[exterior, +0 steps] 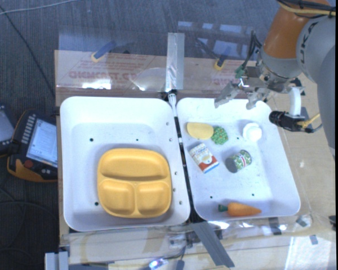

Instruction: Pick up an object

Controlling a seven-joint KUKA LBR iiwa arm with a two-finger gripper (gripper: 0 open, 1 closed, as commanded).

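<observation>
Grey jaws (240,96) spread wide, empty, above right bin's (281,167) far rim, well short of lemon (200,130) and broccoli (219,135) touching below: risk of nudging both, gripping neither.

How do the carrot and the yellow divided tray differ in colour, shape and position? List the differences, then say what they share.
The carrot is orange with a green end; the yellow divided tray is one plain yellow. The carrot is slim and tapered; the tray is broad, rounded and split into three compartments. The carrot lies along the right bin's near edge; the tray sits in the left bin. Both rest on a bin floor, away from the gripper.
</observation>
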